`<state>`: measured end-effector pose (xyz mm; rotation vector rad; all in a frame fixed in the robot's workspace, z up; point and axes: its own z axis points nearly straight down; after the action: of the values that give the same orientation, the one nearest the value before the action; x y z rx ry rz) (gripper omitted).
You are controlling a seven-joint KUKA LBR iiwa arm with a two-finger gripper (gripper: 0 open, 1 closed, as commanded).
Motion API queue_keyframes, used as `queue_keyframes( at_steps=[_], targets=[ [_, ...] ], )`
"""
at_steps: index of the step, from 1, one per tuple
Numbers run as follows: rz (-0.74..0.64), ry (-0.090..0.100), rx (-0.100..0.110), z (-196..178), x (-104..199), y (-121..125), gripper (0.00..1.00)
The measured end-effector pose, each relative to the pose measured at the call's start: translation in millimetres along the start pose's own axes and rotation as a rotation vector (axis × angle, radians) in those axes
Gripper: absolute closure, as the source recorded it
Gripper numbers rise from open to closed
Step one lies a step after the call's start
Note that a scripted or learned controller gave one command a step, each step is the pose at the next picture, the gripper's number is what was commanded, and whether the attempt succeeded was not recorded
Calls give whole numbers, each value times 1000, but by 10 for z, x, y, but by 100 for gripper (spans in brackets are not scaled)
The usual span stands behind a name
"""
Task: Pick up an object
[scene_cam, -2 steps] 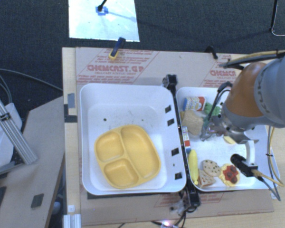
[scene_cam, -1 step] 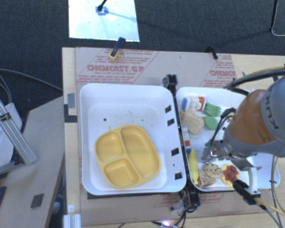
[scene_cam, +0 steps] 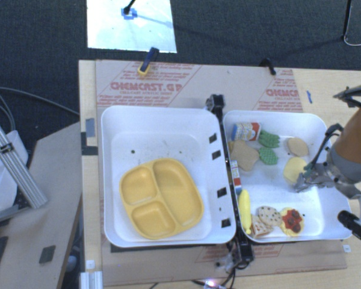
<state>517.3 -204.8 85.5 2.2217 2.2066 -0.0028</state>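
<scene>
The right bin (scene_cam: 316,125) holds several toy foods. A small can (scene_cam: 246,131) lies at its back left, with two green pieces (scene_cam: 268,147) beside it. A tan heart-shaped piece (scene_cam: 245,155) sits left of centre and a tan oval (scene_cam: 298,146) at the back right. Along the left wall lies a yellow banana (scene_cam: 245,209). A cracker (scene_cam: 265,218) and a red-topped slice (scene_cam: 292,220) rest at the front. My gripper (scene_cam: 304,182) is low in the bin, right against the front right side of a yellow round piece (scene_cam: 292,168).
The left bin (scene_cam: 120,125) holds a yellow divided plate (scene_cam: 161,197). A black clamp strip (scene_cam: 225,161) runs between the two bins. The grey arm (scene_cam: 352,155) comes in over the right bin's right wall.
</scene>
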Motion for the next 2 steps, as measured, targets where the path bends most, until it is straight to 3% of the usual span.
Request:
queue_keyframes(
  at_steps=[2],
  targets=[
    [-11, 6, -1, -202, 75, 14, 100]
  ],
)
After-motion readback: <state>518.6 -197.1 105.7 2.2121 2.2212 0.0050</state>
